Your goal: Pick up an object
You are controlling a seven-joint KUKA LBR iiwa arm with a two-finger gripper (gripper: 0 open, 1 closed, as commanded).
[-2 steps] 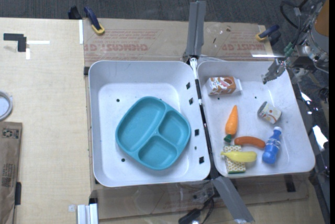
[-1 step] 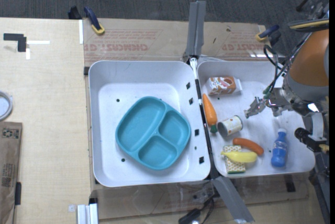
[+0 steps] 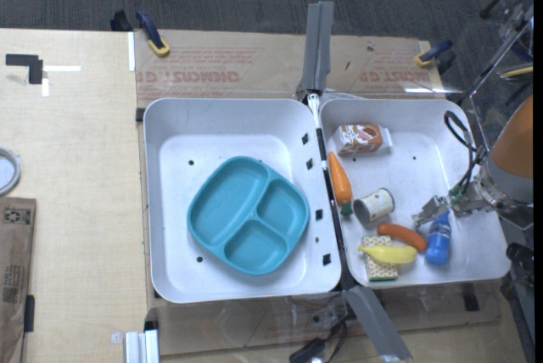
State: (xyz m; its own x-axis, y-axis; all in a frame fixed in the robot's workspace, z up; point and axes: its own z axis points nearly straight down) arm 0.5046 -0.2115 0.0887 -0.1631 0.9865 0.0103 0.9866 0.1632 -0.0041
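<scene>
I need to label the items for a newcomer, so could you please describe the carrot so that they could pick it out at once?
Look in the right bin, the one without the blue plate. Along its left wall, by the divider, lies the carrot, pointing up and down the picture. It is plain orange with a small green end nearest the can, and it is thicker than the orange-red sausage lower down.

The arm (image 3: 519,151) is cut off by the right edge, its upper links unseen
</scene>
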